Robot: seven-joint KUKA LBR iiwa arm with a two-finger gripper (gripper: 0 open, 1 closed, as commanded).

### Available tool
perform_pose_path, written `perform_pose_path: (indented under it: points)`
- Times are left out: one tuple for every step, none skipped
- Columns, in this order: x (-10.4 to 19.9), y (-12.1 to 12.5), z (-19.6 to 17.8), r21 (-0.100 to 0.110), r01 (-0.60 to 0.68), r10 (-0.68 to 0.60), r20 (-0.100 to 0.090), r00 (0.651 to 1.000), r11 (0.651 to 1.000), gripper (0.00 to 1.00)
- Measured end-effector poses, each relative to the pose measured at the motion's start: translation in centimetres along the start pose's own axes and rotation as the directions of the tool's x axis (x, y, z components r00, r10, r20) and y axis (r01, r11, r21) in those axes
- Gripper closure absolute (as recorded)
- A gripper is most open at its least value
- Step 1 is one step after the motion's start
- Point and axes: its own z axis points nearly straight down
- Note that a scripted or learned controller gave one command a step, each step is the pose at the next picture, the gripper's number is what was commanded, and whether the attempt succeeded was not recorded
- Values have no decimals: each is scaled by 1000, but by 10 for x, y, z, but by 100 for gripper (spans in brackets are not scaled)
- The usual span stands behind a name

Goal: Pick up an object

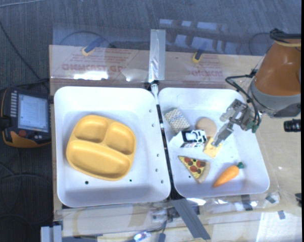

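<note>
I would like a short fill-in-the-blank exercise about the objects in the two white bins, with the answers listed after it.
1. The yellow plastic divided plate lies in the ____ bin.
2. The orange toy carrot has a ____ top.
3. The toy pizza slice lies in the ____ bin, beside the carrot.
4. The robot's hand hovers over the ____ bin.

Answers: left; green; right; right

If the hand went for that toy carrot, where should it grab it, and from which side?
Probably across the thick orange middle of the carrot, coming straight down from above. It lies flat and slanted in the right bin, green top pointing up-right, with free floor on both long sides. The pointed tip looks too thin to pinch, and the pizza slice lies just beyond it.
</note>
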Motion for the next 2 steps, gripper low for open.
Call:
perform_pose_path:
  points:
    - [39, 17, -43, -2, 5, -5, -1, 1000, 1000, 0]
    - [57, 36, 71, -3, 271, -271, 35, 962, 963, 0]
